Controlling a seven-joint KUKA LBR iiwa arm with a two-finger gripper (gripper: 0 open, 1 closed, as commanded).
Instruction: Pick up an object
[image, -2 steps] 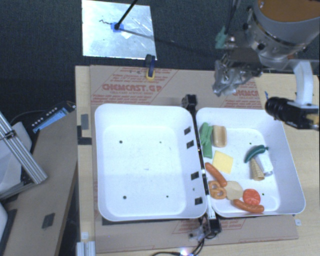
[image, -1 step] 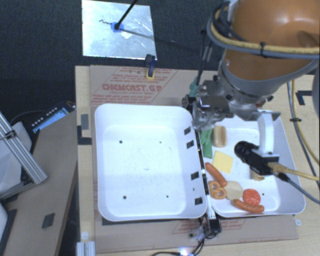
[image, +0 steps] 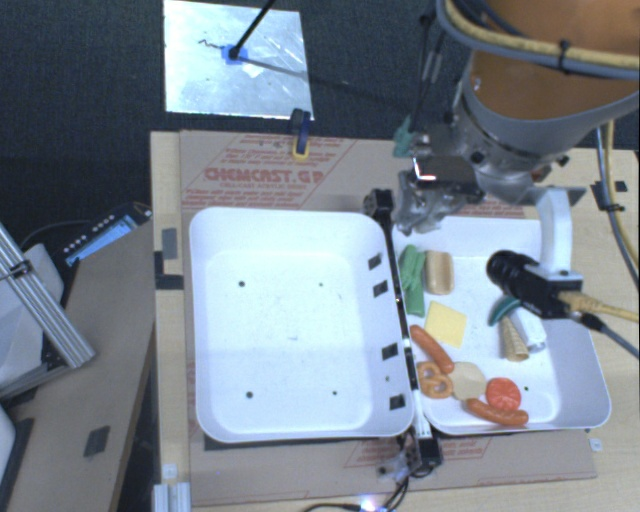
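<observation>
Target candidate: green pod (image: 410, 272), judged the likeliest pick because it lies closest below the gripper (image: 422, 212) of all the pieces. It rests flat on the floor of the right bin (image: 590, 398), close against the wall shared with the left bin (image: 290, 320). Nothing is seen held in the gripper. Whether the gripper is spread or closed cannot be told; its tip is lost in dark metal clutter.

Orientation: the pod's long axis runs away from the gripper, roughly parallel to the shared wall. One end points back toward the gripper, the other toward the near rim. A grasp across the short width would probably suit it, though the wall leaves little room on that side.

Neighbours, working outward from the gripper:
- tan roll (image: 438, 272), just beside the pod on the side away from the wall, its axis parallel to the pod's. The two look touching or nearly so, so there is a risk of catching both.
- yellow slice (image: 446, 324), farther out and lying flat.
- orange sausage (image: 430, 347), slanted, its upper end near the wall.
- pretzel (image: 435, 379), pale disc (image: 467, 380), red tomato (image: 503, 393) and a second sausage (image: 495, 412), farthest out, clustered at the near rim.
- cone (image: 513, 340), off to the arm's side, partly under a black cylinder (image: 522, 274) on a white bracket (image: 553, 232).

The pieces look loosely scattered, not arranged. The gripper sits over the bin's far corner, above the pod and not yet down on it.
</observation>
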